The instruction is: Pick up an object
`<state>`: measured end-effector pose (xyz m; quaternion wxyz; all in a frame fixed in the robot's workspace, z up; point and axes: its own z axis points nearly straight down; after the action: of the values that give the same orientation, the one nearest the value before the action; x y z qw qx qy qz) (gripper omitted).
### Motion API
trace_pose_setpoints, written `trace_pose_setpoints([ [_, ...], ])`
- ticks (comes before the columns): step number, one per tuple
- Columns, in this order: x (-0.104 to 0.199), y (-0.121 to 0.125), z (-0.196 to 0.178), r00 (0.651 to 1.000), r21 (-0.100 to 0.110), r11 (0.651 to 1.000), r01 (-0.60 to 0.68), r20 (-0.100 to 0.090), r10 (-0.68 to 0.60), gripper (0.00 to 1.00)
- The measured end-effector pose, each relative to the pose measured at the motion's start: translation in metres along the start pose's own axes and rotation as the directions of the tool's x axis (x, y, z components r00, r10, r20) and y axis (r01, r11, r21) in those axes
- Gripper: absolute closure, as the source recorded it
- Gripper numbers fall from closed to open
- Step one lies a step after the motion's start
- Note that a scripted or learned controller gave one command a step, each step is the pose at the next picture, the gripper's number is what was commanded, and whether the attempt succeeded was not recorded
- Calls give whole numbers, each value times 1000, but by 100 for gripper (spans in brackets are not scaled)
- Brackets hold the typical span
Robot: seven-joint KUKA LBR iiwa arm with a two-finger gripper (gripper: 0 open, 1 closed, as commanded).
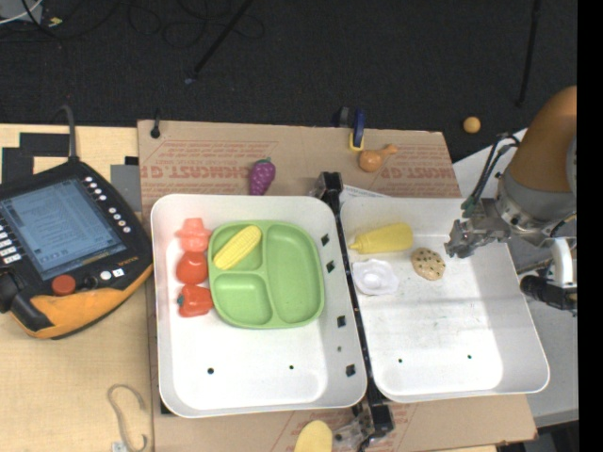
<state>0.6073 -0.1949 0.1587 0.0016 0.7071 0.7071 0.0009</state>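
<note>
So far nothing is lifted: the gripper (464, 236) hovers at the frame's right, its grasp state impossible to tell, beside the cookie (429, 265) lying in the right bin (490, 365).

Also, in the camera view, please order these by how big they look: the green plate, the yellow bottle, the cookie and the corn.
Largest to smallest:
1. green plate
2. yellow bottle
3. corn, which looks nearly as big as the bottle, so that order is unsure
4. cookie
</note>
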Motion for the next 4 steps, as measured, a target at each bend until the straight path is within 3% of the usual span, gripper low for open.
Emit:
trace_pose_setpoints([
  [2,3,4,-71,1000,2,1000,0,-1,0,100],
  [4,71,-77,-65,1000,10,1000,2,-4,-2,100],
])
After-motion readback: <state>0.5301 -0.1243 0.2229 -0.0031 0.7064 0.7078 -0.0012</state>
